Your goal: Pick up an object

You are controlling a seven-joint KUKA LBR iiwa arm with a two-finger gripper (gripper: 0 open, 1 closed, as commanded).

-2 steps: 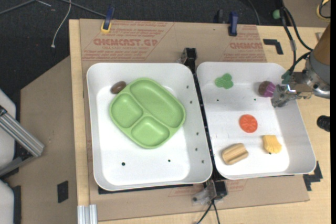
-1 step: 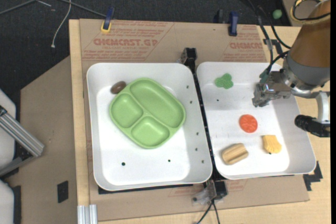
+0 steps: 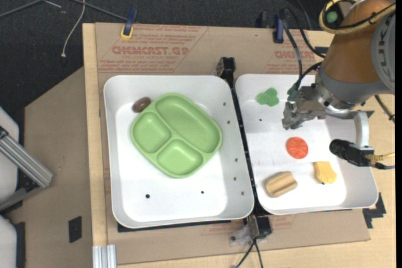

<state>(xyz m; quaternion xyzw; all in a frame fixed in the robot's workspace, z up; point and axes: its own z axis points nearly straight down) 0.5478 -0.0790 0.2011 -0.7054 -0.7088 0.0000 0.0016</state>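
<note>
- From my seat, the arm reaches in from the right. Its orange band sits above the far part of the right bin.
- The gripper hangs over the upper middle of that bin. From this slanted angle it is a dark lump, and I cannot make out whether it is parted or closed.
- The things on offer for a pick mostly lie in the right bin, all apart from one another.
- A red-orange disc lies flat just below the gripper and is the nearest piece to it.
- A small green lobed piece sits near the bin's far-left corner, up and to the left of the gripper.
- A tan bread-roll shape lies on its side near the front edge.
- A yellow chunk rests to the right of the roll, below and right of the disc.
- The left bin holds a green divided plate with three compartments, turned at an angle.
- A small brown oval piece lies on the bin floor just beside the plate's upper-left rim.
- Both bins sit side by side on a cardboard-covered bench. Two blue clips are on its far edge.
</note>
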